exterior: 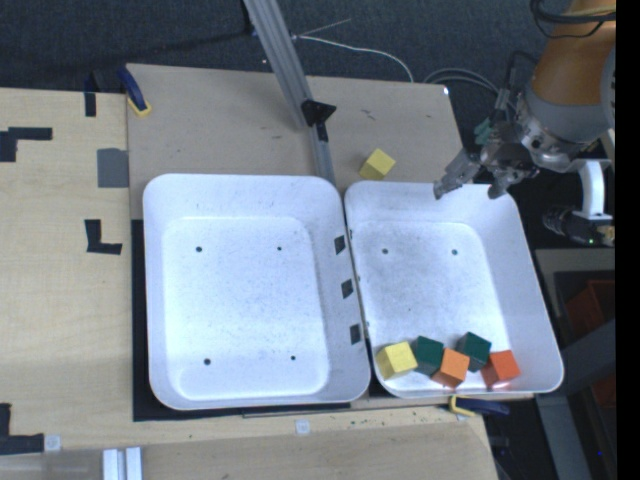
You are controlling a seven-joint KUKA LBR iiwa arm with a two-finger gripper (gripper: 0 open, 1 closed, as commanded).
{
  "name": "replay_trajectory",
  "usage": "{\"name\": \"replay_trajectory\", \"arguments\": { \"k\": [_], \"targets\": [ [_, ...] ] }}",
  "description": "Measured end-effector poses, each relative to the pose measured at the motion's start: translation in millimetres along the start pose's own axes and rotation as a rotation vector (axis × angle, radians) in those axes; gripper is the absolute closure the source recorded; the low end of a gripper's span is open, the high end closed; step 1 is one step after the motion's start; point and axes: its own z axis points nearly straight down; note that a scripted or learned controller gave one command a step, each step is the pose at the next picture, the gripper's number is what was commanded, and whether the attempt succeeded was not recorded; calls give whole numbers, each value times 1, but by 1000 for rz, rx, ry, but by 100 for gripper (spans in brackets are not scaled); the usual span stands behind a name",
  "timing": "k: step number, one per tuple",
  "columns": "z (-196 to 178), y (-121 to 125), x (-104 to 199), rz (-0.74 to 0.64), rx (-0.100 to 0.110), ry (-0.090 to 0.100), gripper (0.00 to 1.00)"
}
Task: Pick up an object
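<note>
At the near edge of the right bin (pixel 520 268) the small blocks (pixel 446 358) lie crowded together, likely slid into that corner. One yellow block (pixel 378 163) sits alone on the table (pixel 220 128) behind the bins. The gripper (pixel 468 184) hovers over the far rim, fingers apart, holding nothing.

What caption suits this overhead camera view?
Gripper open above the right bin's far edge; blocks crowd its near edge.

Gripper (pixel 468 184) above right bin's (pixel 520 236) far rim.
</note>
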Motion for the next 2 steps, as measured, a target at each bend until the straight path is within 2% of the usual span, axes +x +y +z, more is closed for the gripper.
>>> {"name": "replay_trajectory", "arguments": {
  "k": [1, 2],
  "targets": [
    [55, -96, -58, 10, 9, 0, 0],
    [101, -56, -24, -2, 4, 2, 0]
  ]
}}
